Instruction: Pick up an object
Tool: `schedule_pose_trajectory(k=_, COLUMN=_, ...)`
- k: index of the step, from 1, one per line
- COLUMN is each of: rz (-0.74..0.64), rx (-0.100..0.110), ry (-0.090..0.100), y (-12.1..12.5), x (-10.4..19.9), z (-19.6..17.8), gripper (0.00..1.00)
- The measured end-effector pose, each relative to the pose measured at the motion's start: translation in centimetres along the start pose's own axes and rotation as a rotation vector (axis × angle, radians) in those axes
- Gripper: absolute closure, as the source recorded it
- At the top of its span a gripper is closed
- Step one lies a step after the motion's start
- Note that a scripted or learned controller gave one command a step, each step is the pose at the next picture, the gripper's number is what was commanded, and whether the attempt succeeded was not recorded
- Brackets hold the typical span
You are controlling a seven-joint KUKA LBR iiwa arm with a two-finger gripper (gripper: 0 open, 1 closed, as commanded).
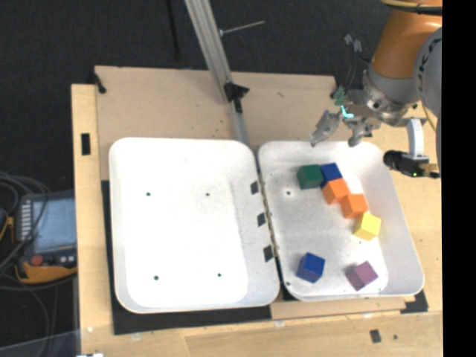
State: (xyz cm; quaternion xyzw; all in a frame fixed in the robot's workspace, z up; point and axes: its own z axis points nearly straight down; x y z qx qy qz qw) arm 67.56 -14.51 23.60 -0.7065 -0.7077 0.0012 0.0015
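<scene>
The right bin (297,214) holds several small cubes. A green cube (310,176) and a blue cube (331,172) sit near its far edge, with two orange cubes (336,190) (354,204) trailing toward a yellow cube (367,226). Nearer the front lie another blue cube (311,267) and a purple cube (362,274). My gripper (339,134) hangs above the bin's far edge, just beyond the green and blue cubes, open with nothing between its fingers.
The left bin (186,222) lies beside the right one, joined by black clips. A slanted metal pole (212,43) rises behind the bins. A handheld controller (44,236) sits off the bench at the left.
</scene>
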Motion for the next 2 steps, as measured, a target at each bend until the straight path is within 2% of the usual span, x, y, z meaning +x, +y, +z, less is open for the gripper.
schedule_pose_trajectory(k=1, rz=-0.002, rx=-0.004, ry=-0.004, y=0.1, x=-0.1, z=-0.3, gripper=0.0)
schedule_pose_trajectory(k=2, rz=-0.005, rx=-0.001, ry=-0.003, y=0.3, x=0.1, z=5.9, gripper=0.0)
